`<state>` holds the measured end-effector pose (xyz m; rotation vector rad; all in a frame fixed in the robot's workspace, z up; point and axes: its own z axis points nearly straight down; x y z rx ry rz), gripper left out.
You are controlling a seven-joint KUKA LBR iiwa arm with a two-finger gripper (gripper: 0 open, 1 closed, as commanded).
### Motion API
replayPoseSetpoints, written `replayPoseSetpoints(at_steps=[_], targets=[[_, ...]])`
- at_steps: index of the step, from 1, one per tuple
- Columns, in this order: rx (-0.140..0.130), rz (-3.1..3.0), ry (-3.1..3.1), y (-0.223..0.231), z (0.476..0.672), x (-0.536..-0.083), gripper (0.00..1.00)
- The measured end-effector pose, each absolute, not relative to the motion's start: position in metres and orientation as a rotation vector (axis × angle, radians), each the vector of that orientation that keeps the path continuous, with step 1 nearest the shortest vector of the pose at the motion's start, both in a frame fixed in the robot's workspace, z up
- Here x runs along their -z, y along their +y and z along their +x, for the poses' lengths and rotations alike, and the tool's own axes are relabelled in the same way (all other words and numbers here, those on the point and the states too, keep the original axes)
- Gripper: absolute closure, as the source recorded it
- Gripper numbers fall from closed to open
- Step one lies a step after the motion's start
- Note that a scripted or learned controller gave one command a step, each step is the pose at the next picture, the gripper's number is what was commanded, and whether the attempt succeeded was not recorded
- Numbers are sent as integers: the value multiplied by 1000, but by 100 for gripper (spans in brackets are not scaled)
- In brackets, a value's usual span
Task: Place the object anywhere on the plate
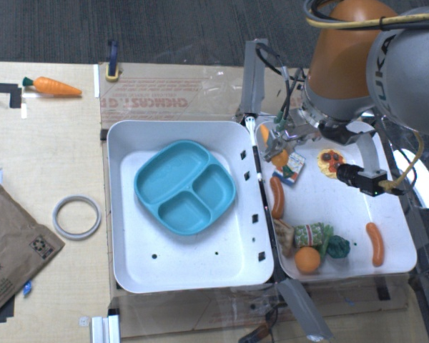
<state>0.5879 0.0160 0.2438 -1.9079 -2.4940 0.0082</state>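
Blue plate (pixel 184 187): we see it bare, left bin.
Gripper (pixel 280 140): right bin's 11 o'clock corner; jaws' state we cannot tell.
Risk: we judge crowded toys invite a missed grasp.

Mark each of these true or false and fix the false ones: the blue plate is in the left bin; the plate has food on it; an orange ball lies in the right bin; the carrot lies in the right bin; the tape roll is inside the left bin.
1. The blue plate lies in the left bin. True.
2. The plate has food on it. False: its three compartments are bare.
3. An orange ball lies in the right bin. True.
4. The carrot lies in the right bin. False: it lies on the bench, far left.
5. The tape roll is inside the left bin. False: it rests on the bench beside it.
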Motion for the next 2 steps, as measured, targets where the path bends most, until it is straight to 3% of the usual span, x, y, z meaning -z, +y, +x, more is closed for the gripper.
replayPoseSetpoints(at_steps=[1,2], targets=[[-6,-1938,-2471,80,622,-189,100],[-6,-1938,-2472,80,622,-190,0]])
